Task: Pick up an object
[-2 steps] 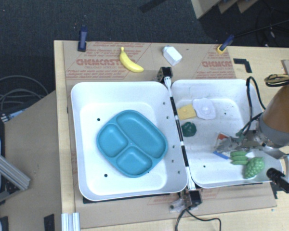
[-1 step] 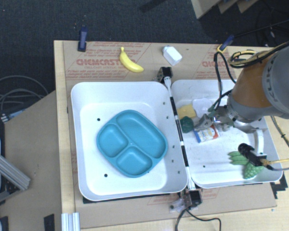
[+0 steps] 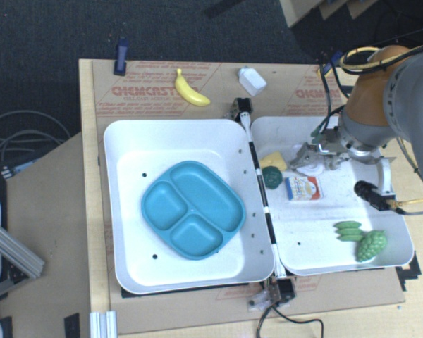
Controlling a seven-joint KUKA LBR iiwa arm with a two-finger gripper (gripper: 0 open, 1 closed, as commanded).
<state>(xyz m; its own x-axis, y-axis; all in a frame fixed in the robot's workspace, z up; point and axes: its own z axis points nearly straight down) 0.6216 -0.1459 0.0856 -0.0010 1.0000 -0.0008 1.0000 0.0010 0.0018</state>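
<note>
While the arm [image 3: 381,97] reaches in from the right of the camera view, you will find the gripper [image 3: 319,155] over the far part of the right bin [image 3: 317,241], low and close to the bin floor. You cannot tell from this view whether the gripper is spread or closed, and nothing can be seen held in it. Locate the candidate objects as follows. A small white packet [image 3: 303,187] with red and blue print lies flat on the floor of the right bin, just on the near side of the gripper and apart from it. A yellow object [image 3: 273,160] sits against the left wall of the same bin, with a dark green ball [image 3: 272,178] touching its near side. A green pea pod [image 3: 349,230] lies in the near right part of that bin, just beside a bumpy light green object [image 3: 371,246] that rests close to the corner. In the left bin [image 3: 127,146], note a blue divided plate [image 3: 191,208] lying flat near the centre, set at a slant to the bin walls. On the bench [image 3: 303,90] beyond the bins, outside both of them, you see a banana [image 3: 189,90], a white block [image 3: 252,81] and a small blue item [image 3: 120,55] at the far edge.
</note>
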